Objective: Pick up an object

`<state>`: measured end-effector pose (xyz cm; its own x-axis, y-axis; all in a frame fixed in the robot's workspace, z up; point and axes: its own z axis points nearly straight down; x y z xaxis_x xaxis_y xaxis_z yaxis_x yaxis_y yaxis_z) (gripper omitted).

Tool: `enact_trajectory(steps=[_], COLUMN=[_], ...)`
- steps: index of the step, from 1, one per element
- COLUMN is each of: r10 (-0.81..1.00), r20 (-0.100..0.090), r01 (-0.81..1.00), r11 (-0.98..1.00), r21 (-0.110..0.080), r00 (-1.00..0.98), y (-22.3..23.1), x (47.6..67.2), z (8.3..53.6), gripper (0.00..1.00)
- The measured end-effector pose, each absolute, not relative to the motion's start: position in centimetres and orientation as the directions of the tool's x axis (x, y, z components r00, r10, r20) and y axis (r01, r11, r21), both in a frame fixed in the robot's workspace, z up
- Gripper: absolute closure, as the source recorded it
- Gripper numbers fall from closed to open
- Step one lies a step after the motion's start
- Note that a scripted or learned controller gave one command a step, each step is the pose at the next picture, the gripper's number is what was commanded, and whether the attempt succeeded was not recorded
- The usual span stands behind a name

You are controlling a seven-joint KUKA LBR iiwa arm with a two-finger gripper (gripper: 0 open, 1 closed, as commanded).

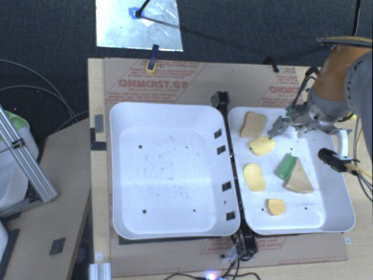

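The right bin point(335, 206) holds several food-like pieces. A tan bread slice point(253, 123) lies at its back left, with a yellow piece point(262, 147) just in front of it. Another yellow piece point(254, 177) sits lower, and a small orange-yellow chunk point(276, 206) is near the front. A green piece point(286, 167) leans against a tan wedge point(300, 181). My gripper point(280, 126) hangs over the back of this bin, just right of the bread slice and above the upper yellow piece. Nothing shows in its grasp.
The left bin point(125, 121) stands beside the right one, with a black divider point(230, 156) and clips between them. The grey arm with its orange band point(341, 69) comes in from the right. A black part point(331, 158) juts over the right bin's edge.
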<state>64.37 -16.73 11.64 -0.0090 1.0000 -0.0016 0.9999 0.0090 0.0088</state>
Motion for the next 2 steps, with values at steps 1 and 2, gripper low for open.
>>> enact_trajectory(steps=[1,2], r10=[1.000,1.000], r20=[0.000,0.001], r01=[1.000,1.000], r11=[-0.006,0.001], r21=[-0.007,-0.001], r00=[0.006,-0.001], y=[-21.0,-20.6], x=[54.8,52.8], z=[9.0,8.4], gripper=[0.00,0.00])
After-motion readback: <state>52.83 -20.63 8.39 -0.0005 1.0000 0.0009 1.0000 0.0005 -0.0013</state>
